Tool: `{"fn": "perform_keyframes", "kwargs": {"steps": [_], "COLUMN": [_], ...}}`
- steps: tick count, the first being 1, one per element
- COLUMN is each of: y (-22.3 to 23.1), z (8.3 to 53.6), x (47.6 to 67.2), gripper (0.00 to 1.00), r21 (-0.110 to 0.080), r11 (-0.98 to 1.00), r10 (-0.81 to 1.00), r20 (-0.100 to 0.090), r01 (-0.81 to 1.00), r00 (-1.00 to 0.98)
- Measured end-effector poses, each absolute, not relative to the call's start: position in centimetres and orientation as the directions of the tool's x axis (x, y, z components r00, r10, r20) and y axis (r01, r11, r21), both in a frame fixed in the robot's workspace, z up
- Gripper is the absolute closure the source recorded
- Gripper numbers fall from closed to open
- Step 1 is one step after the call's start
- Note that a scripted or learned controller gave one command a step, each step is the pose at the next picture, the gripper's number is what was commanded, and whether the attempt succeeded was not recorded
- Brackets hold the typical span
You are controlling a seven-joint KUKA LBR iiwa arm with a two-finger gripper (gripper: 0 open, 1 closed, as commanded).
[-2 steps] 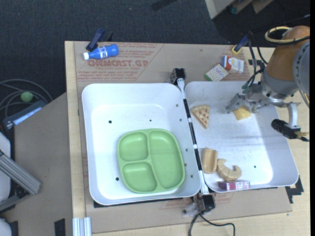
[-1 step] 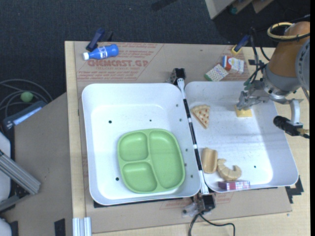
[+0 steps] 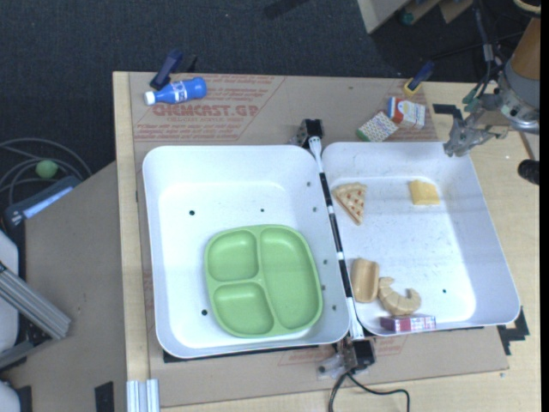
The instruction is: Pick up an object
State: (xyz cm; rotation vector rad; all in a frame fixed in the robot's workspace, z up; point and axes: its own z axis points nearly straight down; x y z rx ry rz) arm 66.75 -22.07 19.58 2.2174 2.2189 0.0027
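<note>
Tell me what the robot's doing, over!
Gripper above right bin's far corner, nothing seen between fingers. Yellow block nearest. Nothing blocking it.

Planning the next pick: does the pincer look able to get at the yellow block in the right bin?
Probably yes. The pincer hangs near the right bin's far rim, and the yellow block lies alone with nothing over it.

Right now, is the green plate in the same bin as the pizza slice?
No. The green plate lies in the left bin, while the pizza slice lies in the right bin.
</note>
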Motion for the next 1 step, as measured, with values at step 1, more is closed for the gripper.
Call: {"fn": "perform_keyframes", "kwargs": {"steps": [1], "y": [-13.23], "z": [26.48], "x": [65.62], "gripper": [1.0], "r21": [0.005], "r11": [0.003], "r10": [1.0], "r20": [0.0], "r01": [1.0], "r00": [-0.003]}}
